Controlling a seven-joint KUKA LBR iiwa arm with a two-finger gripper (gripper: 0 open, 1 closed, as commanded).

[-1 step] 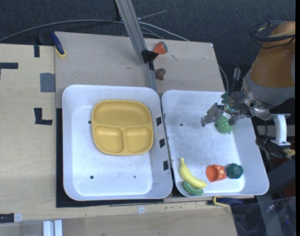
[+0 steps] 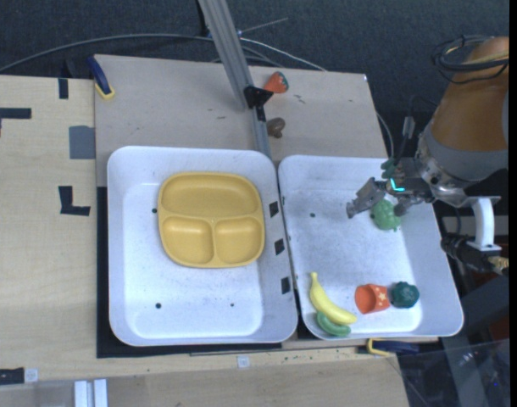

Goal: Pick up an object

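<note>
A: Quick pass. Two white bins on the tabletop (image 2: 191, 117). Left bin (image 2: 131, 312) has a yellow divided plate (image 2: 212, 219), three compartments, sitting toward the upper middle.

B: And the right bin (image 2: 326, 185)?

A: Banana (image 2: 328, 302) at the lower left, a green item (image 2: 333, 326) touching its lower end at the bin's front edge — too small to name. Just right of that, an orange cup-like toy (image 2: 371, 298) on its side, touching a dark green round object (image 2: 403, 294).

B: Gripper?

A: Gripper (image 2: 379, 200) is over the upper right part of the right bin, arm coming in from the right. A light green lumpy object (image 2: 385, 217) sits right at it, near the bin's right wall.

B: Held or not?

A: Can't tell — dark finger parts stick out to the left, the green thing is just below and beside them, but I can't see if it's between the fingers or whether they're open.

B: Anything outside the bins?

A: Grey pole (image 2: 229, 45) running up from between the bins, small orange thing (image 2: 277, 81) and a brownish bit (image 2: 276, 127) beside it, blue-yellow clamp (image 2: 101, 78) at top left.
</note>
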